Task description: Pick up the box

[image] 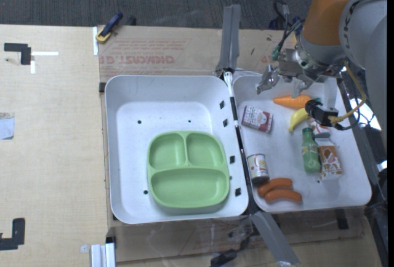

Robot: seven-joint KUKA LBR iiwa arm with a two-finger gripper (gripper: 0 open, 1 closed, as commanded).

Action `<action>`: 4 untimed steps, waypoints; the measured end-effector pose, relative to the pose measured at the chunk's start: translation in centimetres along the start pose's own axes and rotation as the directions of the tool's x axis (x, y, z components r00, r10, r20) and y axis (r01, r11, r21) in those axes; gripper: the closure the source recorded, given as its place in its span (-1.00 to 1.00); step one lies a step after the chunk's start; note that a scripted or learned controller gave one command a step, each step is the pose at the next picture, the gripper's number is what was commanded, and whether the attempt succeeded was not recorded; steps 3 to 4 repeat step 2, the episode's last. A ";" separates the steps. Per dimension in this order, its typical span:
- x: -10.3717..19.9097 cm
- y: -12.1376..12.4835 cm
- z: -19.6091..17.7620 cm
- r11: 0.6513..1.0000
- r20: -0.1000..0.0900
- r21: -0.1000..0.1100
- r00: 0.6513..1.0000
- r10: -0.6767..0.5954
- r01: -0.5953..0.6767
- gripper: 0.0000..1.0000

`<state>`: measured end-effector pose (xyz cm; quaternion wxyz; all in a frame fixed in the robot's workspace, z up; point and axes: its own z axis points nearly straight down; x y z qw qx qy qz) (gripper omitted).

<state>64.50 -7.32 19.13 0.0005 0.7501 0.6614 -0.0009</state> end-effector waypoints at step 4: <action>-0.1 0.0 -0.9 1.000 0.002 0.000 1.000 -0.002 0.002 -1.00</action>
